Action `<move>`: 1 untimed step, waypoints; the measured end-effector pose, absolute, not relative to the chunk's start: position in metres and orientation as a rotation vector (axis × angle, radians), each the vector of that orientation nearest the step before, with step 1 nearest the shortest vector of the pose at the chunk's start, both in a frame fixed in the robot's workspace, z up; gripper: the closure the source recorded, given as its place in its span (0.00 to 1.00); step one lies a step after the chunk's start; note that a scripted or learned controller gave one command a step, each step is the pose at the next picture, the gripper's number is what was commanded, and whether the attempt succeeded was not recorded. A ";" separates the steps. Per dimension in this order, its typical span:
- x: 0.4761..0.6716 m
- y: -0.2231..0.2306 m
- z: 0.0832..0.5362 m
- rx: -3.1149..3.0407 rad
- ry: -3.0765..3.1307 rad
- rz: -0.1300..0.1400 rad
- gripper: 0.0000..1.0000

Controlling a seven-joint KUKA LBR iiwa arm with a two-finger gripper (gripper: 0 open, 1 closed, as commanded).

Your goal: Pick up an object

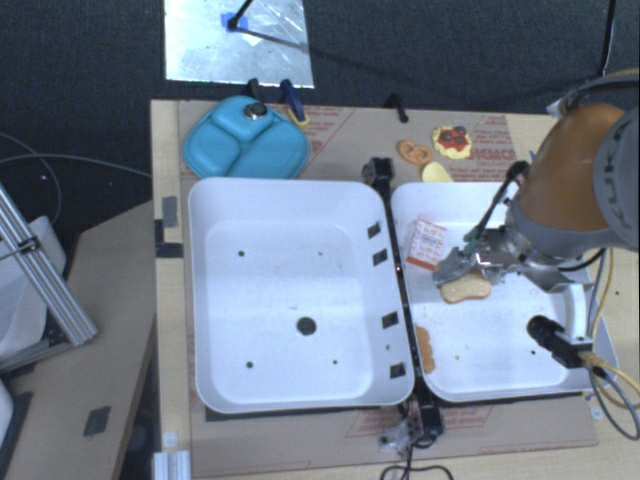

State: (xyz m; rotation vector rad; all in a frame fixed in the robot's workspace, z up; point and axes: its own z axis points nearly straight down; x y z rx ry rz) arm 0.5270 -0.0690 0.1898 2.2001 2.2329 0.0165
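Tan bread-like piece (466, 289) lies mid right bin (500, 373), touching my pincer (458, 268). Cannot tell pincer state. Nothing lifted; grasp, lift remain.

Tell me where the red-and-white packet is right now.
The red-and-white packet lies in the right bin, near its upper left corner beside the divider, just left of the gripper and a tan bread-like piece.
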 end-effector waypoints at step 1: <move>0.629 -0.015 0.200 2.203 2.229 0.015 1.00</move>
